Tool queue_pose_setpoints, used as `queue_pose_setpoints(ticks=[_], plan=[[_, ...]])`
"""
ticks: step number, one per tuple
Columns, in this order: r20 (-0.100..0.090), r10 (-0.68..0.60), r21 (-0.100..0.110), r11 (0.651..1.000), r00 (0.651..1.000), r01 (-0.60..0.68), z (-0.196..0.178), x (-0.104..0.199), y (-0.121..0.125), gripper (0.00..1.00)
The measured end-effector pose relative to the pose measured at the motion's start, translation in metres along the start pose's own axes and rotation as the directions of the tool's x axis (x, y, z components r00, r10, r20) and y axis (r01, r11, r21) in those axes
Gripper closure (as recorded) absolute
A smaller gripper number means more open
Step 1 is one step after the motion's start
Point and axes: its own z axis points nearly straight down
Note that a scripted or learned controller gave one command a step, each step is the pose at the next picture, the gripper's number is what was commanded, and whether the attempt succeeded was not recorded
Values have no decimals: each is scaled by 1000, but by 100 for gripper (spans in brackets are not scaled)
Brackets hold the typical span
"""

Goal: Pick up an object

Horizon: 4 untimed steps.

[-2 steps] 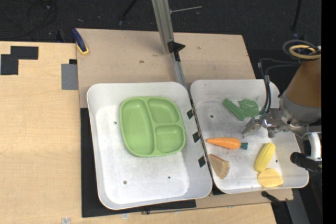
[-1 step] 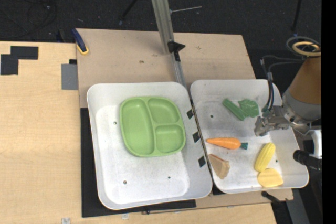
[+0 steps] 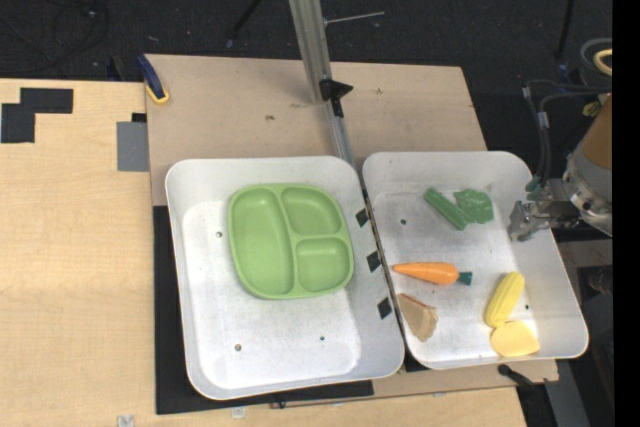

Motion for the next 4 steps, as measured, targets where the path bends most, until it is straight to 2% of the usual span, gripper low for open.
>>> queue_pose_setpoints(ticks=[2,3,4], plan=[[0,-7,-1,1000,1000,7,-90,-1,5,100],[-2,-8,3,1000,1000,8,-92,54,15,100],[-2,-7,5,1000,1000,7,-75,106,29,100]])
